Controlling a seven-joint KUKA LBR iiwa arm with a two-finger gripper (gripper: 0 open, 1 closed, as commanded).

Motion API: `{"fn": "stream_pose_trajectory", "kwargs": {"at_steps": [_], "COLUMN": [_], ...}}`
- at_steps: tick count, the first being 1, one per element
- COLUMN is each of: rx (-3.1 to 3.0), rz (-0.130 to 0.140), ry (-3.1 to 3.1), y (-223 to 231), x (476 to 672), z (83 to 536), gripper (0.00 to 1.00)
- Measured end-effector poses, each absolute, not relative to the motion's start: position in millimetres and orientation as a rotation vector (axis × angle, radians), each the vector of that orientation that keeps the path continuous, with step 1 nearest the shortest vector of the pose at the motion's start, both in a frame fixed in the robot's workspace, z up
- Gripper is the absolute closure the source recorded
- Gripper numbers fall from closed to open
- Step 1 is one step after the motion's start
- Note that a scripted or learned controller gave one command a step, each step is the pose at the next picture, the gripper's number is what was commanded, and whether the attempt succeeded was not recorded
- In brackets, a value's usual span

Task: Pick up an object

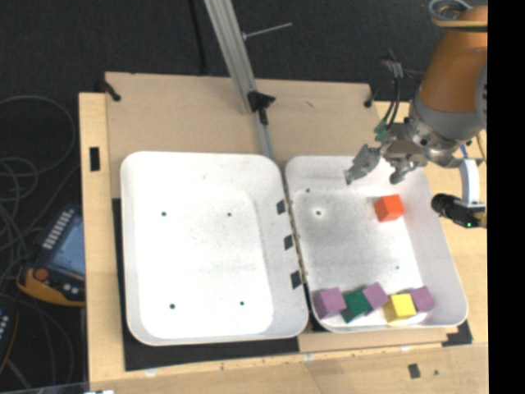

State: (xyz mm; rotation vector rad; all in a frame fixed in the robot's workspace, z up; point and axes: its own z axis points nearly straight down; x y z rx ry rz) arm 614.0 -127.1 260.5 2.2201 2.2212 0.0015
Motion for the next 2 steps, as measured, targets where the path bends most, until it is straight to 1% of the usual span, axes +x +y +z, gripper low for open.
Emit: {"fn": "stream_pose_trajectory", "kwargs": {"at_steps": [1,2], "rx": [2.221,2.229], "rz": [0.002,-0.01], "ry": [2.221,2.215], "y": [-127,-207], "x": [614.0,610.9], "z": [260,197], "gripper": [0.0,0.0]}}
